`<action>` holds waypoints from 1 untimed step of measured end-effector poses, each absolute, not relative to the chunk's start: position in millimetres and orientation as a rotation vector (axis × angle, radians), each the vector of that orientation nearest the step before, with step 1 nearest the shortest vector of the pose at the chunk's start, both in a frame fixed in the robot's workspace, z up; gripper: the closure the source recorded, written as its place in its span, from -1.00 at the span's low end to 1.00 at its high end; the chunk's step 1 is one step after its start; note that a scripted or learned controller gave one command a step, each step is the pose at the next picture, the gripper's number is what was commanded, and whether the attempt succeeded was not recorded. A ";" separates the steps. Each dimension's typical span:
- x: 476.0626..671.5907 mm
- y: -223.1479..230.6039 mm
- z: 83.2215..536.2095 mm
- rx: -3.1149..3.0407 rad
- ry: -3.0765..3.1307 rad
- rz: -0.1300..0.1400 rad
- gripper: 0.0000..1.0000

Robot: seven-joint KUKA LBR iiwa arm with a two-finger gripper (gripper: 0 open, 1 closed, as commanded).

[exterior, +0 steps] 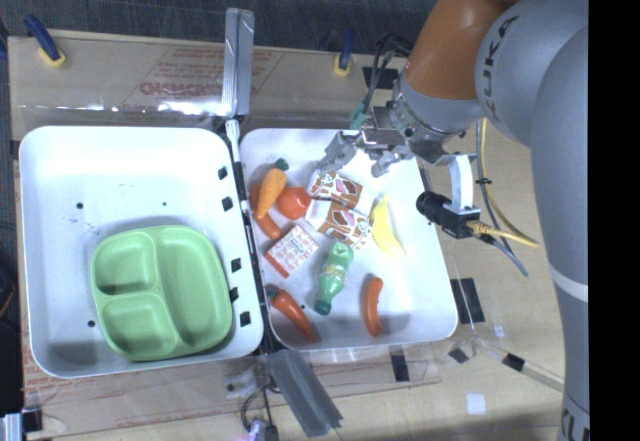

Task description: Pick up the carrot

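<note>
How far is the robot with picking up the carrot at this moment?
Nothing looks done yet: the carrot lies in the right bin, by its left wall, beside a red tomato. In hand: the gripper hangs open over the bin's upper part, holding nothing. Left: reach the carrot, grasp it, lift it.

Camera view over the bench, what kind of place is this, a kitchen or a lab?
Most likely a robot lab bench: a grey arm reaches over two white bins, one with toy food like a carrot, the other with a green tray.
</note>
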State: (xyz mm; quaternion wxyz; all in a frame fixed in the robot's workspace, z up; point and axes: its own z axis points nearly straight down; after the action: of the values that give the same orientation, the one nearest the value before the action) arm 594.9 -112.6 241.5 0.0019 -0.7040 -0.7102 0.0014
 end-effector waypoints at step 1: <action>617.5 -100.3 116.6 -2.325 -2.138 -0.018 -1.00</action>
State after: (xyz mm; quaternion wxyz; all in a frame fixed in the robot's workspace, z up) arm 617.5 -100.3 116.6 -0.0087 -0.7361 -0.6768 -0.0056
